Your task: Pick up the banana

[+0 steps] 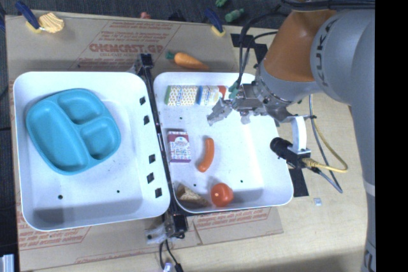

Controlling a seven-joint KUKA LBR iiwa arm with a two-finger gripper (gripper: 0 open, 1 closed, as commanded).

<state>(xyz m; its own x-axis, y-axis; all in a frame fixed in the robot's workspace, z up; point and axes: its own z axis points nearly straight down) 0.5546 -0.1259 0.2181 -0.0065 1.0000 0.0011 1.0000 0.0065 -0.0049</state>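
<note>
Right bin [280, 191], near edge: red tomato [221, 193] beside a brown scrap [189, 195]. Mid: orange sausage [205, 154] and small red box [179, 146]. Gripper [221, 111] hangs over the bin's far half with nothing seen in it; open or closed, I cannot tell. Far wall: 1 striped packet [185, 95]. Carrot [189, 60] lies outside. The banana's place I cannot tell; a yellow lump [51, 23] at far left is too small to name. Best: confirm the target before descending, and avoid the sausage.
</note>
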